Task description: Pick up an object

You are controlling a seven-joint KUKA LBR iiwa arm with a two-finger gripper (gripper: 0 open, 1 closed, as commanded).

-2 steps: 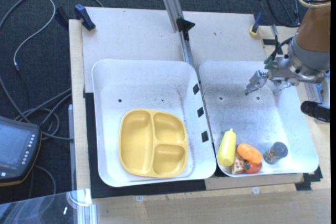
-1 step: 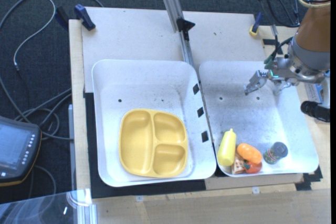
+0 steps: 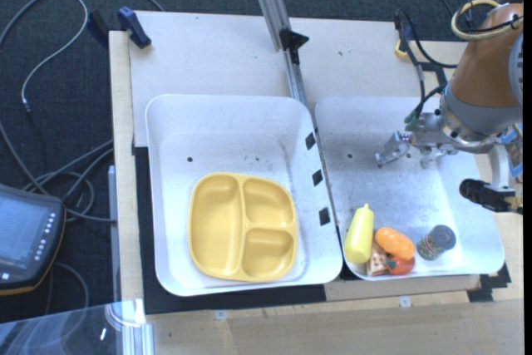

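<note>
Along the near wall of the right bin (image 3: 465, 204) sit the things I can choose from: a yellow bottle (image 3: 359, 234) lying lengthwise against the bin's left wall, an orange fruit (image 3: 395, 243) just beside it with something red (image 3: 401, 263) tucked under its near edge and a small printed packet (image 3: 378, 263) touching both, and a little can (image 3: 436, 242) a bit apart to the right. My gripper (image 3: 391, 152) hangs over the bare far half of that bin, well apart from all of them, and its fingers look spread with nothing between them, though they are small and I would not swear to the width of the gap. I judge the reach has not yet begun. For a clean pick I would go for the can, since it stands clear of its neighbours and leaves room for a finger on either side; the bottle is pressed to the wall and the fruit is crowded. I would bring the arm toward the near edge, centre over the can, then come down straight so neither finger nudges it away. The left bin (image 3: 166, 120) holds a yellow divided plate (image 3: 243, 226), which I leave alone
</note>
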